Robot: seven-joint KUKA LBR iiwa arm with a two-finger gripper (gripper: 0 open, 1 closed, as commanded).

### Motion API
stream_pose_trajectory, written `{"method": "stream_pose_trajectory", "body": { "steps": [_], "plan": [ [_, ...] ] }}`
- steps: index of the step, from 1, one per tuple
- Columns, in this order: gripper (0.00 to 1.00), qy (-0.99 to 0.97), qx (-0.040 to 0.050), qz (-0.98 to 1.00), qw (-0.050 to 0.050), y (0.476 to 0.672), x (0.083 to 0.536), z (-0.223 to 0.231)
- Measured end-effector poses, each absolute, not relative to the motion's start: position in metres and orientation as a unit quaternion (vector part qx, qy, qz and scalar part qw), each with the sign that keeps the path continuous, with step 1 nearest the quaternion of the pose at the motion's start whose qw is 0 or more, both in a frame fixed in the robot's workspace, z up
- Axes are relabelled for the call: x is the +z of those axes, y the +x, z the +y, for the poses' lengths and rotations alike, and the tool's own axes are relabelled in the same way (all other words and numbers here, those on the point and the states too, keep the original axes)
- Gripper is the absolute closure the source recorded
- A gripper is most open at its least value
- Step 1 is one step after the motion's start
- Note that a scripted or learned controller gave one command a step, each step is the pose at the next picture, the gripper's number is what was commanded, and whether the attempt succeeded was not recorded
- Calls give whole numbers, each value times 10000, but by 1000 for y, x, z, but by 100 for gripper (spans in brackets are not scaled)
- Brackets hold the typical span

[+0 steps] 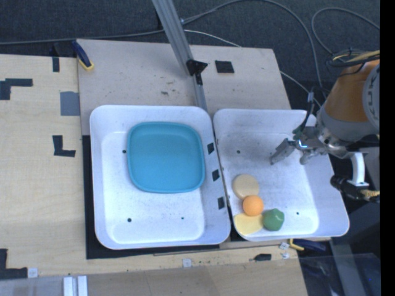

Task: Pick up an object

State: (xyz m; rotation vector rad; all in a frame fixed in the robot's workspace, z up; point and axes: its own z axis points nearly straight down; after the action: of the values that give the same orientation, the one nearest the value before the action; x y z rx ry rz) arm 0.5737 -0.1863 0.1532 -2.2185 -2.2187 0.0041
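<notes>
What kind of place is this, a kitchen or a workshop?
Most likely a robot lab test bench. Two white bins sit on a wooden bench, a robot arm with its claw reaches in, and loose cables lie on the dark floor.

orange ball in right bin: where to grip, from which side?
Grip the orange ball across its middle, coming straight down. It's round and sits highest in the cluster, pressed against the beige disc, yellow piece and green piece. Probably set the gripper fingers along the freest line, left-right.

Pale wooden bench on dark carpet crossed by cables
</notes>
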Motion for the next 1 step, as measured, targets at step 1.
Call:
{"method": "stream_pose_trajectory", "body": {
  "steps": [1],
  "plan": [
    [0,-7069,13,-7073,20,580,107,-185]
  ]
}}
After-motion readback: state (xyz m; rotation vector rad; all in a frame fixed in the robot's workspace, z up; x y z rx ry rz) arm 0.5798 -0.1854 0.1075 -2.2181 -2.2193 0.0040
